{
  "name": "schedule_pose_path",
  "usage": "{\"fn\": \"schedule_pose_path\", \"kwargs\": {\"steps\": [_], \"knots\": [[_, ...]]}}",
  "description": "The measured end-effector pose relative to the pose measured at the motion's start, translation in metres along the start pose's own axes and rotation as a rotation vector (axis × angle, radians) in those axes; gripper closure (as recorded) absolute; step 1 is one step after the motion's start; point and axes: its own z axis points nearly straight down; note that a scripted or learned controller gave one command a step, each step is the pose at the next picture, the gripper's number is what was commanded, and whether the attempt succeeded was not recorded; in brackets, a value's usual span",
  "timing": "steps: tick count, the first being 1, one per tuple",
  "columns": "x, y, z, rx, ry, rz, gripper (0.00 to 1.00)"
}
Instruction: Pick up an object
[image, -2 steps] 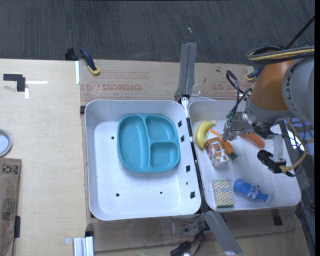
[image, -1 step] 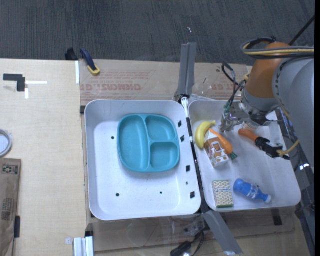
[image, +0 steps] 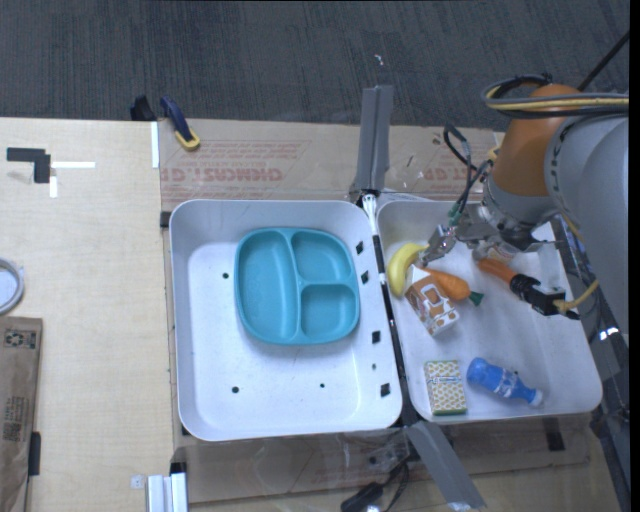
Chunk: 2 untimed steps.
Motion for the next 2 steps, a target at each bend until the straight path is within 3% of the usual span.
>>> {"fn": "schedule_pose_path", "kwargs": {"steps": [1, 2], "knots": [[0.0135, -0.0693, -0.0001, 0.000, 0.001, 0.005, 0.00], [0.0122, -0.0693, -0.0082, 0.001, 0.001, 0.009, 1.00]]}}
